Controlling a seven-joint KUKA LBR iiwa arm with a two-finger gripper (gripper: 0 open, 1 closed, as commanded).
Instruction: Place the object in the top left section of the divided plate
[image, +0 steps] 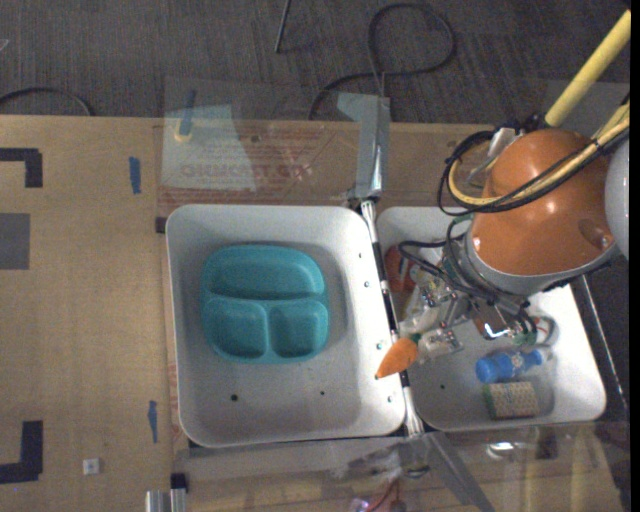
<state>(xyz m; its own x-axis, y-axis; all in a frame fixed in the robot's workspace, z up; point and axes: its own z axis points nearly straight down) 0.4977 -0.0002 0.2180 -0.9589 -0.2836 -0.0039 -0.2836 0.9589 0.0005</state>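
Note:
A teal divided plate (264, 300) lies in the left bin (200, 400), with one long section at the back and two smaller ones in front. An orange toy carrot (396, 358) hangs over the rim between the two bins, its tip pointing down-left. My gripper (425, 338) reaches in from the right and is shut on the carrot's green top end. The plate is well to the left of the gripper, and its sections hold nothing.
In the right bin (580, 390) lie a blue object (507, 365) and a tan-green block (512, 399) near the front. Something red-orange (393, 266) sits at that bin's left wall. Cables hang around the wrist.

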